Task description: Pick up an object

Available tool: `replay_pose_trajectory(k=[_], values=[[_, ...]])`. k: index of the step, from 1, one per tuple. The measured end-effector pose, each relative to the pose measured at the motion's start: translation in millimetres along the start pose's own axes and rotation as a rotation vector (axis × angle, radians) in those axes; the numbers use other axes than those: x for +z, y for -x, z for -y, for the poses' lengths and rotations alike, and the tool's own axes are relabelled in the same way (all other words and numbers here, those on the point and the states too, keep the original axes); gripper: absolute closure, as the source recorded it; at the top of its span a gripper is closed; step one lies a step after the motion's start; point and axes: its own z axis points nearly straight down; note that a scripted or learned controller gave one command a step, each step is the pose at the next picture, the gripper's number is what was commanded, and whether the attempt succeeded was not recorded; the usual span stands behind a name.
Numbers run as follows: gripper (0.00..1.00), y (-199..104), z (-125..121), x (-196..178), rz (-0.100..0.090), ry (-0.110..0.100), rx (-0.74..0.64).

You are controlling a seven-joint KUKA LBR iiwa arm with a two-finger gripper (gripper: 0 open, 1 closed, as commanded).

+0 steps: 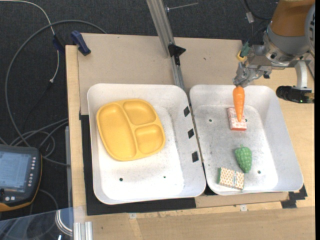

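The claw [242,81] hung over the far edge of the right bin [285,149], with the carrot [239,102] dangling straight below it, top end up at the fingertips and point down. The carrot's top sat between the claw's fingers, so the claw looked pressed onto it, pinching the thick end; the contact itself was small in the view, and that reading was a judgement from how the carrot hung rather than a clear sight of the pads. The carrot's long axis ran near vertical in the view, in line with the claw above it, and its tip overlapped the small pink box [236,120] that lay in the far half of the same bin. Whether the tip touched the box or hung above it could not be told. Nearer the front edge of that bin lay a green lump [243,158] and, just beside it toward the front corner, a patterned box [231,178], both well apart from the carrot. The left bin [100,184] carried a yellow tray [131,129] with three compartments, well away from the claw. Since the carrot hung directly under the claw, the pick seemed largely made; the coming move probably turned on lifting straight up along that axis, as a grip on one end alone could let the carrot swing or slip.
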Motion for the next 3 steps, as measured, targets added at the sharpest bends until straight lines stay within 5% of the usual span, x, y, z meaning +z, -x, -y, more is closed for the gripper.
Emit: replay_pose_trajectory(k=[3], values=[[1.00, -154.8, 0.9, 24.2, -0.003, -0.007, -0.005]])
